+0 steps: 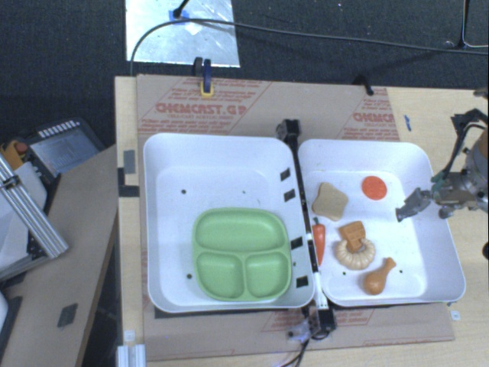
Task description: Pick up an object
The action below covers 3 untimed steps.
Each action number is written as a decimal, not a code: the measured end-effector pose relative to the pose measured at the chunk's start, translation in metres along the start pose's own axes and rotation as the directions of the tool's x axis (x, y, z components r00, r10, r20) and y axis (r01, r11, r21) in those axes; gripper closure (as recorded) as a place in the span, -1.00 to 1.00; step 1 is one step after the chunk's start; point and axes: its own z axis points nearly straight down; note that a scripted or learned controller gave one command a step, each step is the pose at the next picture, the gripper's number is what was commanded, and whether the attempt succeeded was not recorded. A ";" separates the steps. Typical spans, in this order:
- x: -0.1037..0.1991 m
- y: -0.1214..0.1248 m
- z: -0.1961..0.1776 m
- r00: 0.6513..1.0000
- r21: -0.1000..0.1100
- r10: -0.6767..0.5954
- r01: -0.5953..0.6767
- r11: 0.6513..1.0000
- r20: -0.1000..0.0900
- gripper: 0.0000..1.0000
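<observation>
The right bin [439, 228] holds several toy foods. A tan toast slice [330, 201] lies at its left, and a red round slice [374, 187] lies toward the back. A carrot [318, 241] rests against the left wall. An orange-brown block [351, 233] sits on a cream ridged piece [356, 254], with a brown drumstick [378, 276] in front. My gripper [411, 204] hangs over the right side of this bin, right of the red slice and apart from all the foods, with nothing seen in it.
The left bin [176, 167] holds a green divided plate [241, 253]. A black clip divider [294, 189] runs between the bins. Cardboard [252, 105] lies beneath them. A grey device [61, 147] and a metal rail [30, 212] stand at the left.
</observation>
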 end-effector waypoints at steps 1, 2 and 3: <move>0.000 0.002 -0.005 1.000 -0.010 -0.003 0.003 1.000 0.002 -1.00; 0.009 0.009 0.049 1.000 -0.006 -0.002 0.002 1.000 0.001 -1.00; 0.014 0.018 0.096 1.000 -0.007 -0.001 0.001 1.000 0.001 -1.00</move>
